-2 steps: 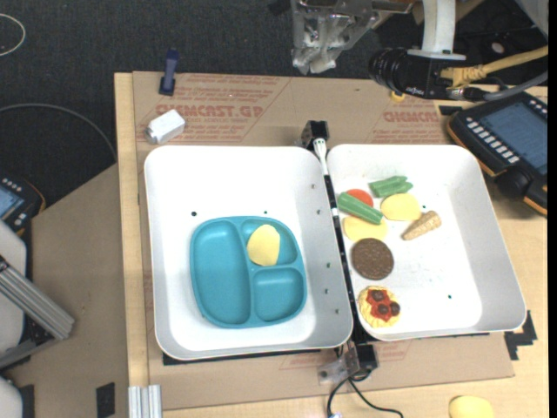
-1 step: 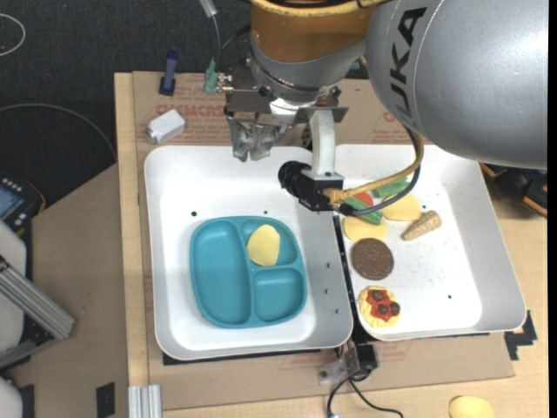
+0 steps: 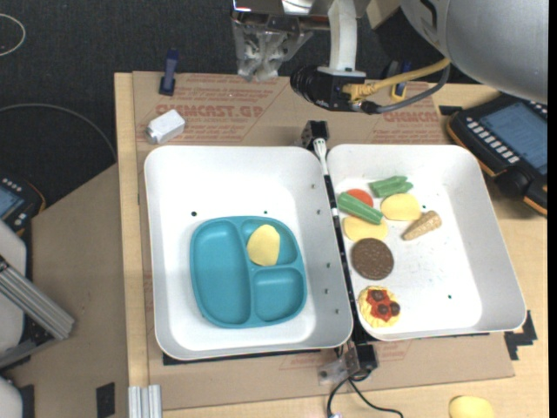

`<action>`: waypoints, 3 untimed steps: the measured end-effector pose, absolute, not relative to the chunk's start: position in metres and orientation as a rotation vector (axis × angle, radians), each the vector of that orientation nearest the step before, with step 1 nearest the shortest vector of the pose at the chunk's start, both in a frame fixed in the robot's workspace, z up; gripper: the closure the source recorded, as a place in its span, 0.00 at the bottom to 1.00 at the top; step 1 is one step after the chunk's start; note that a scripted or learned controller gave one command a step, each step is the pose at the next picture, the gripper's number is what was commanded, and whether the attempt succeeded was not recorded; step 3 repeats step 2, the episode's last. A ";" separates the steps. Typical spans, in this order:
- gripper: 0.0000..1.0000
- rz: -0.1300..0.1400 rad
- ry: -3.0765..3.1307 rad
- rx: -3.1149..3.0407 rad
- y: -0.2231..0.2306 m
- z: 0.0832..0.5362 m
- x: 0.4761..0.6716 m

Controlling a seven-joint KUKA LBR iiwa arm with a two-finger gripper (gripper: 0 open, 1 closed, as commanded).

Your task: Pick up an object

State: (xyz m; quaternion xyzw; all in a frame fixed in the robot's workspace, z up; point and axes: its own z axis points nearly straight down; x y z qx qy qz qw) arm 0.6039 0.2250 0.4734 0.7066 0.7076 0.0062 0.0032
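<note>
- The arm (image 3: 487, 16) is cut off at the top edge; the gripper (image 3: 261, 55) hangs beyond both bins, its grip state unreadable.
- A yellow piece (image 3: 264, 245) lies in the blue tray (image 3: 218, 277), left bin (image 3: 165, 233).

Robotics lab bench, not a kitchen.
Plastic toy food is sitting in a white bin (image 3: 487, 259) on a cardboard-topped bench (image 3: 218, 111); a teach pendant (image 3: 509, 142) is lying at the right, cabling (image 3: 396, 85) is running across the top, aluminium framing (image 3: 35, 307) is showing at the left.
</note>
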 end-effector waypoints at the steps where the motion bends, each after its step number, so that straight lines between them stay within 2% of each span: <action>1: 1.00 0.015 2.218 2.218 0.215 0.541 0.598; 2: 1.00 -0.027 2.230 2.225 0.225 0.387 0.552; 3: 1.00 -0.027 2.230 2.225 0.225 0.387 0.552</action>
